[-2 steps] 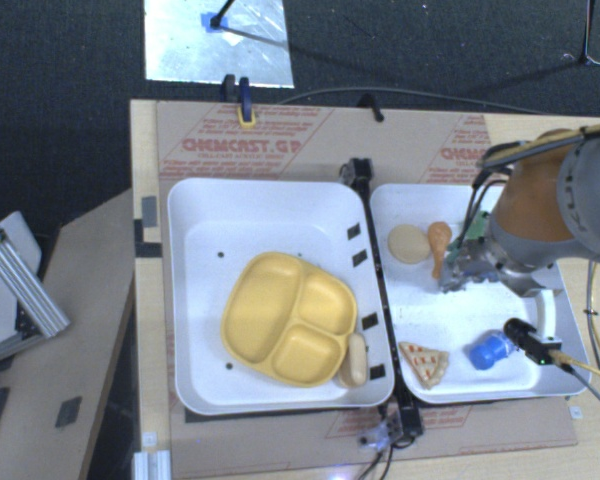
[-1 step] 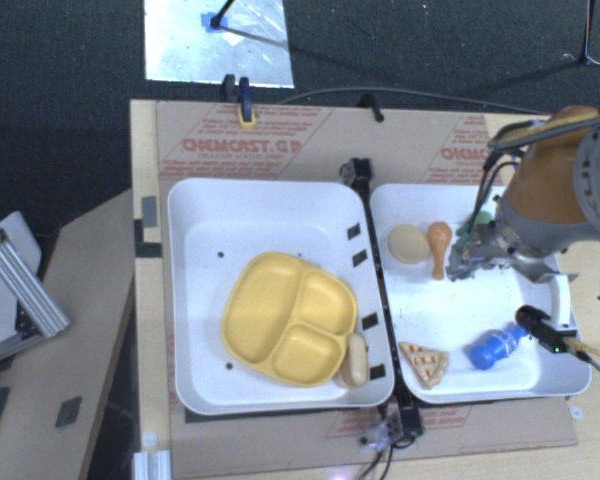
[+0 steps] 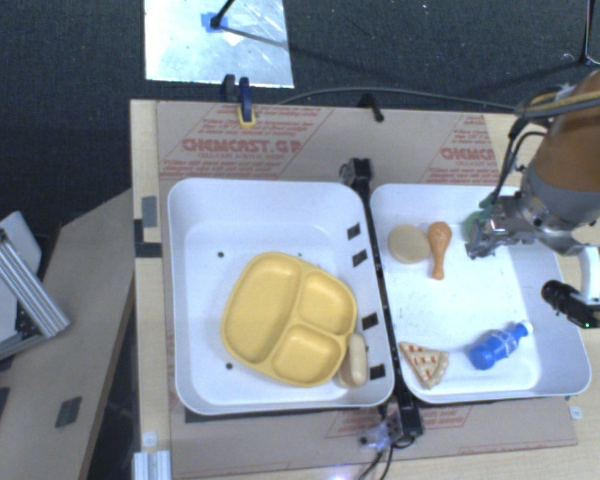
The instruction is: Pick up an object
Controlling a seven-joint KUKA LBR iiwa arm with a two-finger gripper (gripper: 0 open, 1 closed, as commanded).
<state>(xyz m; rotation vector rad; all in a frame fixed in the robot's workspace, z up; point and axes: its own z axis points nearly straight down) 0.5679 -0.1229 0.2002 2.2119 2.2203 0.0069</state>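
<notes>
While its finger state cannot be told, the grey two-finger gripper (image 3: 483,236) is hung over the right white bin's (image 3: 560,368) far right corner, near the tan plastic drumstick (image 3: 439,247).

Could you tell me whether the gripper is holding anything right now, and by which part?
Nothing is visibly held: the gripper hovers right of the drumstick.

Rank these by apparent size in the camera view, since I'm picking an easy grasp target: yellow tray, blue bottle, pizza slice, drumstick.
1. Yellow tray, by far the largest.
2. Blue bottle, drumstick and pizza slice look too close in size to rank.
</notes>
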